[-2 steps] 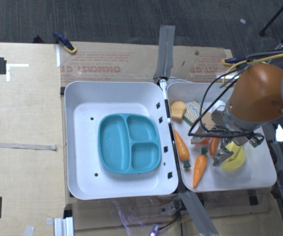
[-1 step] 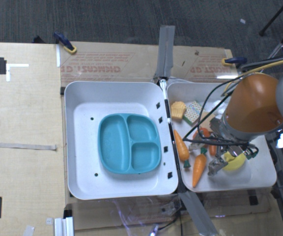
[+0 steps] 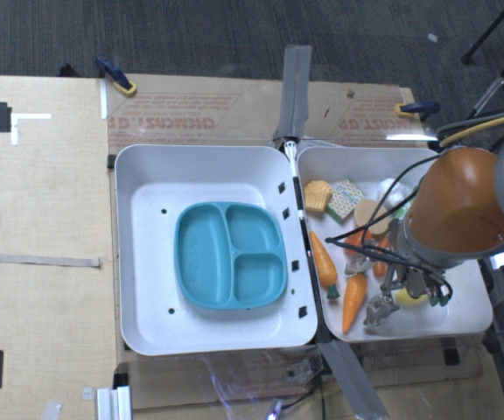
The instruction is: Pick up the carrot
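**A:** Where is the carrot?

**B:** There are two in the right bin. One carrot lies along the left wall, just beside the divider. A second carrot lies near the front, tip pointing down toward the rim, and the claw hangs just beside it, to its right.

**A:** Is the claw holding anything?

**B:** I cannot tell whether it is released or clenched. Cables and the arm's orange band crowd that spot. Nothing is plainly seen in its grip.

**A:** How would a carrot handle?

**B:** It looks like a toy, so my guess is light, stiff and smooth, probably a bit slippery. It tapers, so I would take hold across the thick upper half, squarely across its length. A grip near the point would likely slide off.

**A:** Any writing?

**B:** Red print runs across the cardboard sheet behind the bins, upside down from this view, and I cannot read it with confidence. The blue divided plate in the left bin bears no label.
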`<act>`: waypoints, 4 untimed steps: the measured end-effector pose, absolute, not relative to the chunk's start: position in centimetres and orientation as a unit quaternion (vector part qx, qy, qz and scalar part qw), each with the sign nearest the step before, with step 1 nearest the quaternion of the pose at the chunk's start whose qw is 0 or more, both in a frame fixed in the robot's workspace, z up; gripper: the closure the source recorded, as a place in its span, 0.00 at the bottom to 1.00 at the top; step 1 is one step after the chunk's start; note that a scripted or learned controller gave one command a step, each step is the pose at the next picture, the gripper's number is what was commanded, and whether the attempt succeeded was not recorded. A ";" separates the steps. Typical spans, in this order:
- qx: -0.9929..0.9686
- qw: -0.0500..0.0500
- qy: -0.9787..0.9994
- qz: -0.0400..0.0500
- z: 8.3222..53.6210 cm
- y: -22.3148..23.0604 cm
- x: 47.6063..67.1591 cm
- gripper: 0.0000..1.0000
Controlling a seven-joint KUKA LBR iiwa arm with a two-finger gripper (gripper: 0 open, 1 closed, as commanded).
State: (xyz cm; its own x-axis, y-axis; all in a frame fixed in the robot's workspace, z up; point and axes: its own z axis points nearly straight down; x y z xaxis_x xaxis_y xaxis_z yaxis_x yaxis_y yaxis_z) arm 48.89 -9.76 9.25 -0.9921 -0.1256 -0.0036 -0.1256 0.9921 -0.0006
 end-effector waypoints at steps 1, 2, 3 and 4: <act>0.156 0.001 0.988 0.000 9.2 -10.2 50.0 0.00; 0.155 0.004 0.988 -0.001 10.2 -10.4 50.2 1.00; 0.155 0.004 0.988 -0.001 10.2 -10.4 50.2 0.00; 0.264 0.001 0.964 0.000 9.2 -9.5 47.9 0.00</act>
State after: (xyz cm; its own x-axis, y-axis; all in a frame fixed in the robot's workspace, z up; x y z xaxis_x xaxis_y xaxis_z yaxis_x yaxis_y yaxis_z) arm 47.89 -9.50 9.22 -0.8604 0.5097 -0.0021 0.5097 0.8604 0.0011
